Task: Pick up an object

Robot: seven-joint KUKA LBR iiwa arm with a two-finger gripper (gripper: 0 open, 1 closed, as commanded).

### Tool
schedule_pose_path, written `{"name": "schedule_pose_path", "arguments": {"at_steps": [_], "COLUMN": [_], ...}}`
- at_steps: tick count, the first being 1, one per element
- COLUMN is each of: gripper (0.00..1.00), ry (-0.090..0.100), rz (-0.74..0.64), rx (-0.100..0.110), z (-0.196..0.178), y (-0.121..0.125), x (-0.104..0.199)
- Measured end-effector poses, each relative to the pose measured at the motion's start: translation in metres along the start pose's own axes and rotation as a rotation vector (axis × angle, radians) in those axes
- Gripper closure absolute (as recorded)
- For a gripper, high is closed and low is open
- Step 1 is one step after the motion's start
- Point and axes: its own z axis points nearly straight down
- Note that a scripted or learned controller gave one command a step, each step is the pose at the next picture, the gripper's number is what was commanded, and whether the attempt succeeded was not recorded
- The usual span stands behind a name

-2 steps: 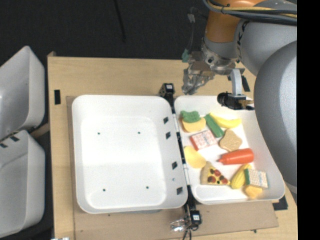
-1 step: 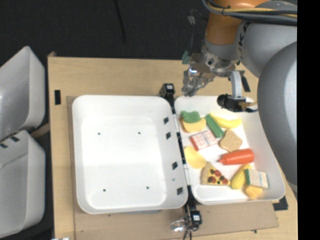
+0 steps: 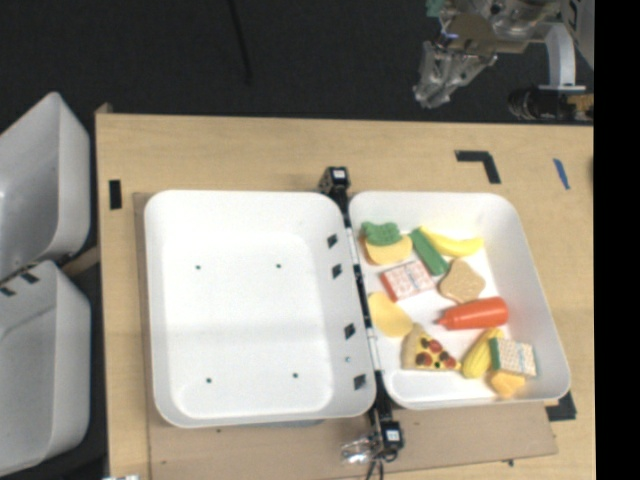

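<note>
We see two shallow white bins side by side on the wooden bench [image 3: 300, 148]. The left bin [image 3: 180, 398] holds no toys; the right bin [image 3: 530, 258] carries all of them, and we count about ten pieces of play food.

Along the far side of the right bin lie one green leafy piece [image 3: 380, 233] resting on a tan slice [image 3: 383, 252], one green pickle-like stick [image 3: 430, 253], and one yellow banana [image 3: 452, 241]. In the middle we find one red-and-white box [image 3: 407, 282], one brown bread slice [image 3: 461, 284], one orange-red carrot [image 3: 473, 314], and one pale yellow round piece [image 3: 390, 317] next to the wall that divides the bins. At the near side sit one pizza wedge [image 3: 430, 351], one corn cob [image 3: 478, 354], and one patterned block [image 3: 514, 358] with a small orange piece touching it. The pieces lie close together, several touching.

The gripper [image 3: 440, 83] hangs high above the dark area beyond the bench, well apart from both bins and from every toy. Its fingers point downward and look drawn close together, but we cannot tell how far open they are; we see nothing between them.
</note>
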Motion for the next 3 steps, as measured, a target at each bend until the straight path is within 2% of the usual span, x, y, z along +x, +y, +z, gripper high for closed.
{"name": "schedule_pose_path", "arguments": {"at_steps": [1, 2, 3], "gripper": [1.00, 1.00, 1.00], "ry": [-0.001, 0.002, -0.003], "rz": [0.001, 0.005, 0.011], "rx": [0.009, 0.023, 0.022], "z": [-0.096, -0.090, -0.074], "y": [0.001, -0.036, 0.001], "x": [-0.016, -0.022, -0.103]}}
